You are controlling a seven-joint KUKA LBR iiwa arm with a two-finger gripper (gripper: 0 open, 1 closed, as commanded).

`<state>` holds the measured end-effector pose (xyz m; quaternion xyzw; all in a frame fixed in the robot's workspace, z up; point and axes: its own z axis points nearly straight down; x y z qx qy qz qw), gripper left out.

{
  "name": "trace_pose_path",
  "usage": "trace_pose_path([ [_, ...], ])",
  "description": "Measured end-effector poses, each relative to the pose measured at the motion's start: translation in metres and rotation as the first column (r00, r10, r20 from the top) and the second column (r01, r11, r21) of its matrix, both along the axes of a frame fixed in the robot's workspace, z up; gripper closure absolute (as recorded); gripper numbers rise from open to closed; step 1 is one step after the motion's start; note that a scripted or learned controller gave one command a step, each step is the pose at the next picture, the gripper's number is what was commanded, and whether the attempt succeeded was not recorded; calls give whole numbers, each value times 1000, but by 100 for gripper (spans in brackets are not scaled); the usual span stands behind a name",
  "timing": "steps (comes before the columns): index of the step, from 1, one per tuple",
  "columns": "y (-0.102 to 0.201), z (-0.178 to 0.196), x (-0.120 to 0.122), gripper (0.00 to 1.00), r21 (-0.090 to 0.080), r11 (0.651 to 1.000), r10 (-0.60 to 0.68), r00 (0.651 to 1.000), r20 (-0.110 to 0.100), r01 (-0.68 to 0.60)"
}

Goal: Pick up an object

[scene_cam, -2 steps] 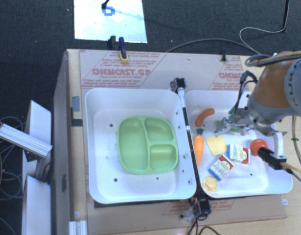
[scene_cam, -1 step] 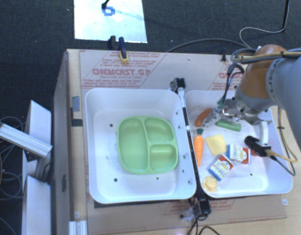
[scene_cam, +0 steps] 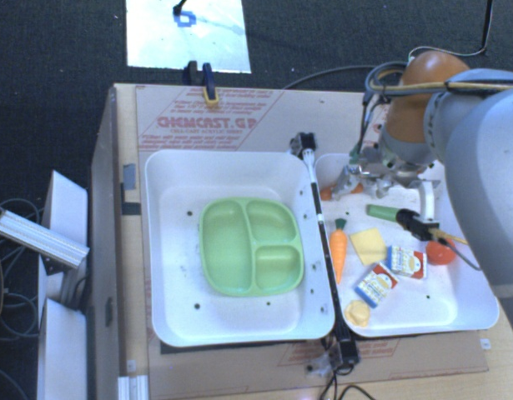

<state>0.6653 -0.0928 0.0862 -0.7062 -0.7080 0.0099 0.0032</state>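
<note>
Arm (scene_cam: 481, 132): your single grey arm enters from the right of the camera view, its broad grey link filling the upper right corner. Orange band (scene_cam: 423, 98): sits above the wrist, facing the camera. Gripper (scene_cam: 374, 180): hangs low at the wrist's lower end, pointing downward; you cannot tell how its metal parts stand.

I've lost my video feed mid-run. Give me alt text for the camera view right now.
The grey arm's claw sits low over the far end of the right white bin, near a small orange piece. That bin also holds a toy carrot, a yellow cheese wedge, two small printed cartons and a red tomato. The left white bin holds a green divided plate.
</note>
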Motion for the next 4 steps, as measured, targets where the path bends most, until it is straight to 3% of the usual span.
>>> trace_pose_path([
  [4, 0, -1, 0, 0, 0, 1000, 1, 1000, 2, -1],
])
